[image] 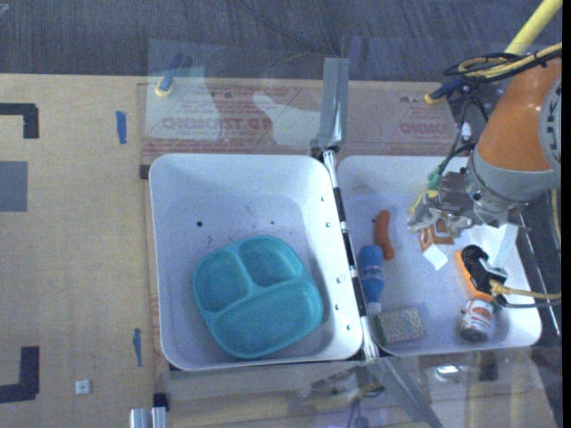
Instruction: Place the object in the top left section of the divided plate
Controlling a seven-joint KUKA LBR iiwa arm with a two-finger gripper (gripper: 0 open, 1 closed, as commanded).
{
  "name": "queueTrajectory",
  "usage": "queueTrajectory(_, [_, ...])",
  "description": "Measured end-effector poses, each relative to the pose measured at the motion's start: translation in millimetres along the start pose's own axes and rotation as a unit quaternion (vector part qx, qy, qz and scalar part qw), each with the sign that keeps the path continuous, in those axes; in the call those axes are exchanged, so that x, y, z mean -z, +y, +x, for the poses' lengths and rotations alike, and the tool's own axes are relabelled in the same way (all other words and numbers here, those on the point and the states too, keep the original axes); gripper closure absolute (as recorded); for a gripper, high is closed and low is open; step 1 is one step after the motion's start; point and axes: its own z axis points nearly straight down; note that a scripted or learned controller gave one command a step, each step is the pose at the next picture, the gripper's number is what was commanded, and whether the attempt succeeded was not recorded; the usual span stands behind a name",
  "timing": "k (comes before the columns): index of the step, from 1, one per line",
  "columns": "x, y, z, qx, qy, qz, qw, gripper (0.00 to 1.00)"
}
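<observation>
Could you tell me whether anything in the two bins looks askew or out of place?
Nothing looks spilled or damaged. The teal divided plate sits rotated in the left bin, and the blue bottle lies on its side against the right bin's left wall.

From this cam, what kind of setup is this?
Probably a robot lab pick-and-place bench, not a kitchen: two white bins side by side, an arm reaching in, tape marks on the wood. A teal divided plate sits in the left bin; small objects lie in the right.
</observation>
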Motion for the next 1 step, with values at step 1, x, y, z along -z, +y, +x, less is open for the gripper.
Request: queueTrajectory(1, [0.8, 35.3, 91.2, -0.024, 0.000, -0.001, 0.9997, 1.00])
